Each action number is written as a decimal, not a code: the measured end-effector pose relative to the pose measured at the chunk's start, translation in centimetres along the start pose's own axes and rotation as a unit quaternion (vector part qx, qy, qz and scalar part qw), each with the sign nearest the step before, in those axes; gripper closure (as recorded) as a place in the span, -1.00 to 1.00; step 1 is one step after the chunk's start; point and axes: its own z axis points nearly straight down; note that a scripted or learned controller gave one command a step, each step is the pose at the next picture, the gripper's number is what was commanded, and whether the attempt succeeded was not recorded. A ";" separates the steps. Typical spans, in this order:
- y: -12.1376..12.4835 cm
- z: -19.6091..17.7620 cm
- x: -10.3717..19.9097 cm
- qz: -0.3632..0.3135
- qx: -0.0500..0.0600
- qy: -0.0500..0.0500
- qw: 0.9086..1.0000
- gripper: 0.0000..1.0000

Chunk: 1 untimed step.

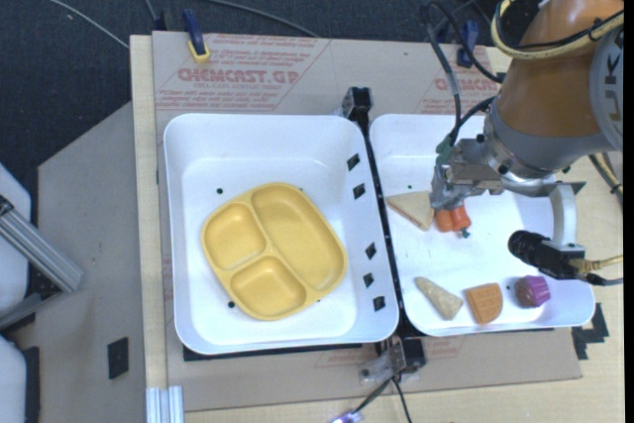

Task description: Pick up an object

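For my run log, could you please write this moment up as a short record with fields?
left bin: holds a yellow divided tray
right bin: holds a tan wedge, an orange-red piece, a beige piece, an orange block and a purple piece
end effector: low over the right bin, directly above the orange-red piece
grasp: cannot be confirmed from this view

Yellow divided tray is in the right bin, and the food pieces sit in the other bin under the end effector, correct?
Not quite. The camera view shows the yellow divided tray in the left bin; the food pieces sit in the right bin under the end effector.
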 end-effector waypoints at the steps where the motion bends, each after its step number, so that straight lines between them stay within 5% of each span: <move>1: 0.5 -0.3 5.4 0.000 0.000 0.000 1.000 1.00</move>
